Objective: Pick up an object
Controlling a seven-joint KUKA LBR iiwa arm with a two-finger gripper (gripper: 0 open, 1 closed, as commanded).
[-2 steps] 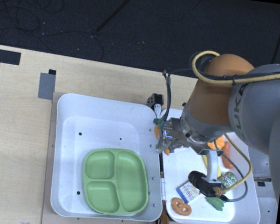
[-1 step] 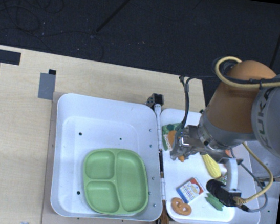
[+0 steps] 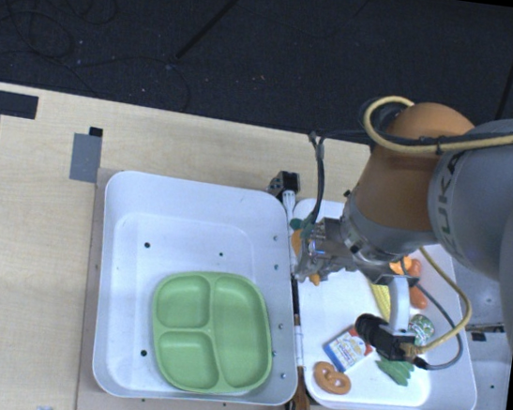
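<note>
arm hid much of the right bin [image 3: 445,398]. gripper [image 3: 314,255] sat by its left wall, grip impossible to tell. blue packet [image 3: 347,349] lay apart, lower in view, perhaps touching a brown ring [image 3: 332,380].

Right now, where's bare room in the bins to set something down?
The left bin is bare above the green divided plate and along its left wall. The right bin is crowded: blue packet, brown ring, the arm overhead.
</note>
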